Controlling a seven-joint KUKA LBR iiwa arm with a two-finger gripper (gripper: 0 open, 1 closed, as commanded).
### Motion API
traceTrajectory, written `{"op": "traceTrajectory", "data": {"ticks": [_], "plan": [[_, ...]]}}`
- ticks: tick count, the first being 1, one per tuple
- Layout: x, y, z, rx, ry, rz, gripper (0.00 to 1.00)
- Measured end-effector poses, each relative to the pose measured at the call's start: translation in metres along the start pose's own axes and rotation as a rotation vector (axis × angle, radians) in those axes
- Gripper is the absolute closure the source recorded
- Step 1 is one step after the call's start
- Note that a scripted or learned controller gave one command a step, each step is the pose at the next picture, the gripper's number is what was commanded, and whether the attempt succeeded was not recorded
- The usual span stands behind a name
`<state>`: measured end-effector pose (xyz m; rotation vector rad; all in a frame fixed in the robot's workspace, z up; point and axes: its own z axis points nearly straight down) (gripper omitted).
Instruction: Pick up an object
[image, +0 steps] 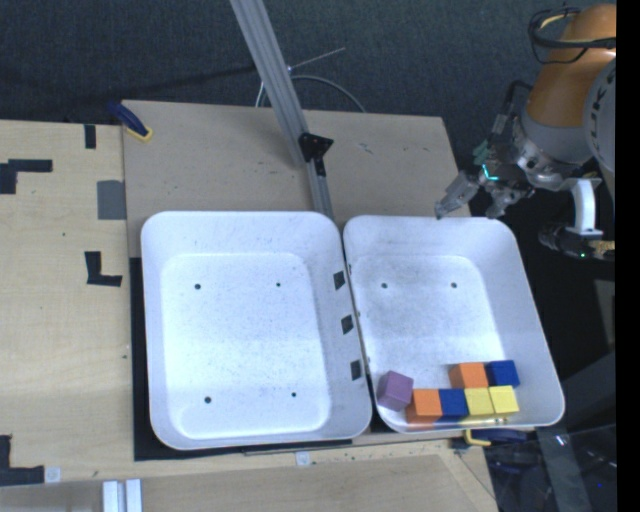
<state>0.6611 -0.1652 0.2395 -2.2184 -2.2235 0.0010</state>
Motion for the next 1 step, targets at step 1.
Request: {"op": "traceTrajectory", "data": {"ticks": [1], "plan": [[0.0030, 0.0187, 0.0887, 0.008, 0.000, 0.000, 0.00]]}}
